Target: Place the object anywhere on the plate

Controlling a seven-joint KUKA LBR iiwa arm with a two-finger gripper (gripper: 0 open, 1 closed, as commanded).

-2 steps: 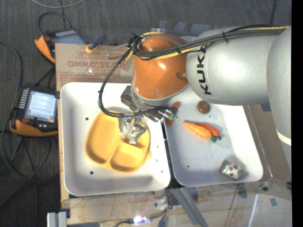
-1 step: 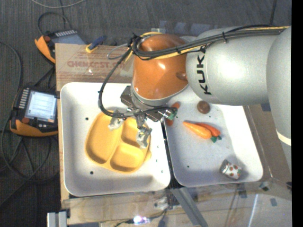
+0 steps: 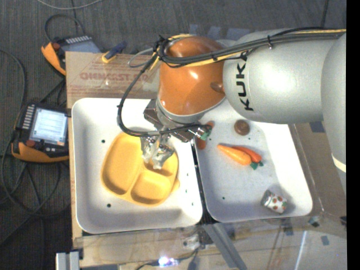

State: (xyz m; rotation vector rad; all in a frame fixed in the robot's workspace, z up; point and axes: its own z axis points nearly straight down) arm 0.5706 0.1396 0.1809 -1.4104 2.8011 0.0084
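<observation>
A yellow plate (image 3: pixel 132 176) with divided compartments lies in the left white bin (image 3: pixel 90 207). My gripper (image 3: pixel 157 155) hangs over the plate's upper right part, below the orange wrist band (image 3: pixel 188 83). No object on the plate stands out near it. In the right bin (image 3: pixel 298 207) lie an orange carrot (image 3: pixel 239 153), a brown round piece (image 3: pixel 242 127) and a small patterned cup (image 3: pixel 274 201). A red and green item (image 3: pixel 202 134) peeks out from under the wrist at the bins' shared wall.
The big grey arm (image 3: pixel 281 77) covers the back of both bins. A cardboard sheet (image 3: pixel 107 80) lies behind the left bin, and a teach pendant (image 3: pixel 45 129) rests on the floor at the left. Cables trail across the floor.
</observation>
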